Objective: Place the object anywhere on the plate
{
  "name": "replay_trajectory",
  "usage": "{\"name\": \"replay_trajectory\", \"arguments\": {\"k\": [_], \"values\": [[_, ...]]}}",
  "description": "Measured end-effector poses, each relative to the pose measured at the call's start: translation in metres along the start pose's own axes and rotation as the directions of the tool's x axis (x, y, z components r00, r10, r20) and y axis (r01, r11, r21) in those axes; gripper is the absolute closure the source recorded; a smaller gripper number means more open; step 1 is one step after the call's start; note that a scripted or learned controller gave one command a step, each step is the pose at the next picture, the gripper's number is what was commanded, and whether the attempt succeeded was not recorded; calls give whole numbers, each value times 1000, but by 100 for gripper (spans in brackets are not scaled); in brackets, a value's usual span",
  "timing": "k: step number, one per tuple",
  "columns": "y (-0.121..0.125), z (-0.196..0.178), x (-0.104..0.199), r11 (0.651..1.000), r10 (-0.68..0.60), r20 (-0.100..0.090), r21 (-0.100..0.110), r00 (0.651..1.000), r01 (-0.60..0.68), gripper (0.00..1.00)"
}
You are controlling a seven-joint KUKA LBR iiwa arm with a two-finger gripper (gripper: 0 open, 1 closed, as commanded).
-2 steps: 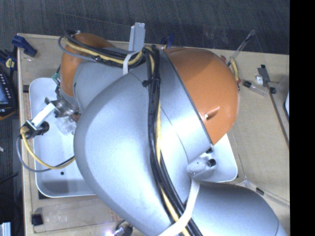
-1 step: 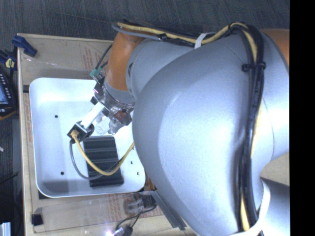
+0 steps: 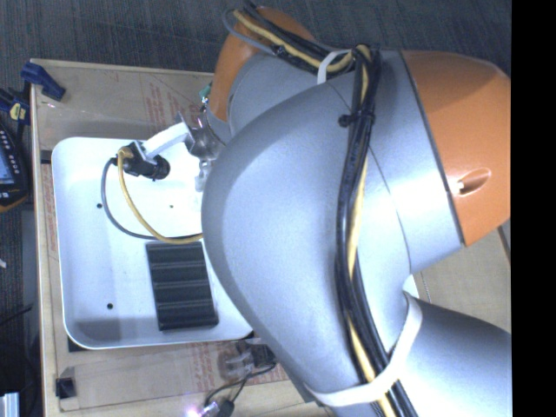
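Arm (image 3: 347,233) is hanging over shallow white bin (image 3: 78,233); I am judging approach step, nothing grasped. Black ribbed rectangular block (image 3: 181,285) is lying flat by bin's near wall. Gripper (image 3: 198,142) state: cannot tell. Next move calls for descending squarely onto block.

Black ribbed block (image 3: 181,285) — flat, in white bin (image 3: 87,259)

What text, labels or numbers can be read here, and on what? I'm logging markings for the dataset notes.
No text here can be read.
The bench board carries faint reddish printing, too blurred to read.
The arm, white bin and black ribbed block show no lettering.
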State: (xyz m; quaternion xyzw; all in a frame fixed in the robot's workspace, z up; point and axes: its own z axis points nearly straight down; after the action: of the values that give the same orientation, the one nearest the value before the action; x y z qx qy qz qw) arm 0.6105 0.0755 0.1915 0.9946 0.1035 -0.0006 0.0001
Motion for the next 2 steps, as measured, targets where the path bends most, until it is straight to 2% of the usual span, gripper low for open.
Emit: {"name": "replay_trajectory", "arguments": {"k": [1, 2], "values": [[-43, -41, 30, 1000, -10, 0, 0, 1000, 10, 100], [32, -24, 17, 741, -671, 3, 9, 741, 671, 100]]}}
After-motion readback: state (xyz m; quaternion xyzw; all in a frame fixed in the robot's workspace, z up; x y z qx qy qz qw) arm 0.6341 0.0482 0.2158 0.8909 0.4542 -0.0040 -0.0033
